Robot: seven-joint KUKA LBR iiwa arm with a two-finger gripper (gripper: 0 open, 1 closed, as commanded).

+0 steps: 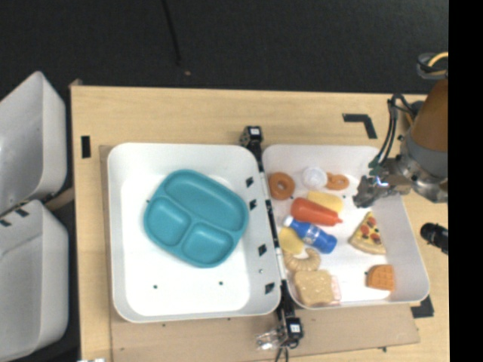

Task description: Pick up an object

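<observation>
The pizza slice [368, 234] lies flat in the right bin [411, 232], just near of the gripper [367, 191], which hovers over the bin's far right with nothing seen between its fingers, and whether they're spread I cannot tell; it looks a light, rigid, slick plastic toy, best pinched across its narrow sides. Left of it crowd a red ketchup bottle [315, 212], blue bottle [315, 237], donut [281, 185] and toast [315, 286]. The left bin [132, 277] holds a teal divided plate [196, 217], on a pale wooden bench [166, 111].
</observation>
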